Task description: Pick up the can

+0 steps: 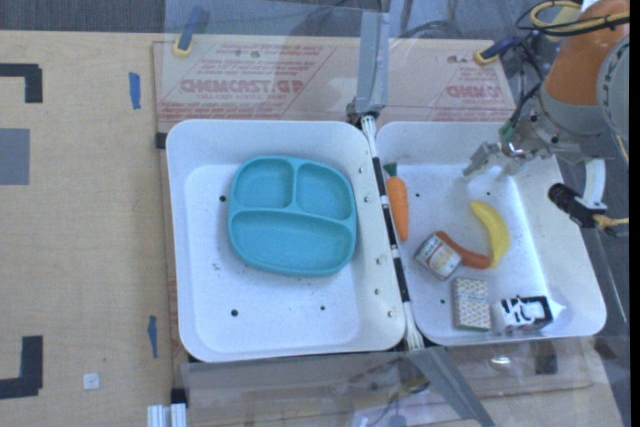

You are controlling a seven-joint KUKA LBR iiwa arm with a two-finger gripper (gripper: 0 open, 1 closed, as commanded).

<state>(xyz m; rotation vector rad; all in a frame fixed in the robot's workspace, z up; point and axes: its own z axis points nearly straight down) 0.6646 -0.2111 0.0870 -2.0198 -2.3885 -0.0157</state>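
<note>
My fingers (487, 160) spread apart above the banana (491, 229), I judge the can (437, 255) beside it light, rigid, slick: best gripped across its round sides.

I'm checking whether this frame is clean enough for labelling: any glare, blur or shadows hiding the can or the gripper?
Camera view: even, soft lighting; the can is sharp with faint shadow; the gripper looks slightly blurred; the clear panels behind the bins carry mild reflections.
</note>
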